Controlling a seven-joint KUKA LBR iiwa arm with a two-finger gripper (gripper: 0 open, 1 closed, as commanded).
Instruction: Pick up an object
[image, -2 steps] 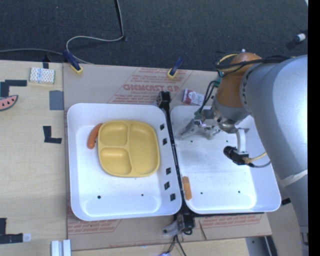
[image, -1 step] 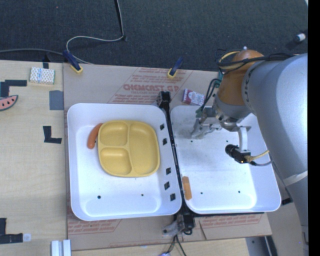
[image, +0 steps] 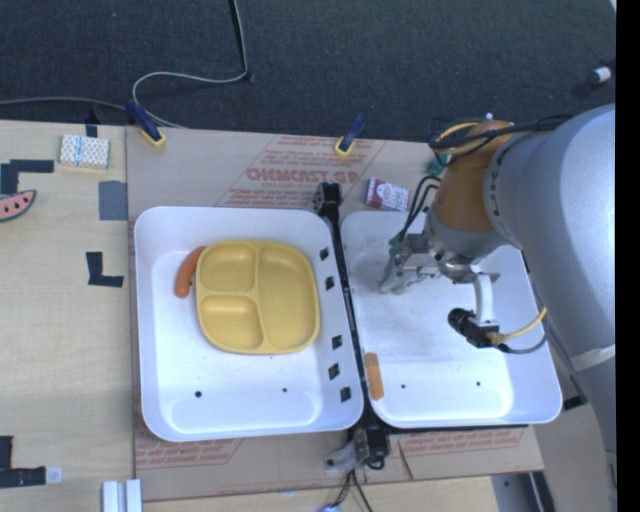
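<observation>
Over the right bin (image: 520, 400) the gripper (image: 400, 272) hung low near the upper left of the floor, and I could not tell whether its jaws stood apart or together. Nothing lay directly beneath it that I could make out. The nearest candidate was a small orange piece (image: 373, 375) against the divider wall, well apart from the gripper; I judged a grab there risky, since the wall could block one side and push the piece away. Across in the left bin (image: 160, 400) a yellow divided plate (image: 258, 297) sat with an orange sausage-like item (image: 184, 273) touching its left rim; the plate's edge would crowd any approach to it.
</observation>
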